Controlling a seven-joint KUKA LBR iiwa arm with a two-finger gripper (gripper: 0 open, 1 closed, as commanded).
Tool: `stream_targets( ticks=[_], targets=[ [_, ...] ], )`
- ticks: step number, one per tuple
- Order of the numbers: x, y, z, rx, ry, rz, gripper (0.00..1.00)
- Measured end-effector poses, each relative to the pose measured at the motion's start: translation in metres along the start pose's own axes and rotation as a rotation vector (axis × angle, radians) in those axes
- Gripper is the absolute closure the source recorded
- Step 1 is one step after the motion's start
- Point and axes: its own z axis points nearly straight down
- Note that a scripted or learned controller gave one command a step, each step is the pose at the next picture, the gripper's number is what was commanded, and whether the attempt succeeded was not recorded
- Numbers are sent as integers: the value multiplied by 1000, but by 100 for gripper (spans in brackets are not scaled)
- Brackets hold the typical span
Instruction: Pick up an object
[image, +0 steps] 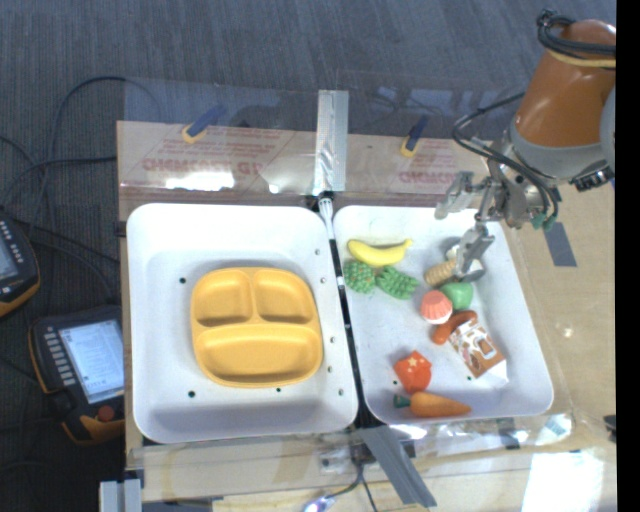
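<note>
- Nearest in the right bin (530, 385) lies a carrot (436, 405), its green end pointing left, touching the red tomato (413, 370) just beyond it.
- To the right of those, a small carton (477, 348) with a red-and-white print lies tilted; its print is too small to read.
- Just beyond the carton sits a tight cluster — a reddish-brown piece (450, 327), a pink round fruit (435, 305) and a green one (459, 294), all touching, so their outlines are hard to separate.
- Further left, beside the wall between the bins, two bumpy green vegetables (378, 281) lie side by side, with a banana (378, 251) just behind them.
- In the left bin (160, 240) an orange-yellow divided tray (257, 324) rests in the middle, with three compartments.
- The gripper (468, 258) hangs over the far part of the right bin, directly above a tan, ridged item (440, 271) that may be a corn cob or bread — its far end is hidden by the metal.
- Whether the jaws are spread or closed I cannot tell; the metal parts overlap one another at this angle, and nothing is plainly seen between them.
- Furthest back, the arm (565, 95) comes in from the far right, its orange band cut off by the top edge of the view.
</note>
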Motion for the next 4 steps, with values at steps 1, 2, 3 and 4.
stream_targets(
  ticks=[1,2,3,4],
  targets=[
    [42,-2,139,-1,1,-53,0],
    [98,-30,146,1,-12,16,0],
    [57,-18,147,0,-10,214,0],
    [106,-74,146,1,-10,146,0]
  ],
)
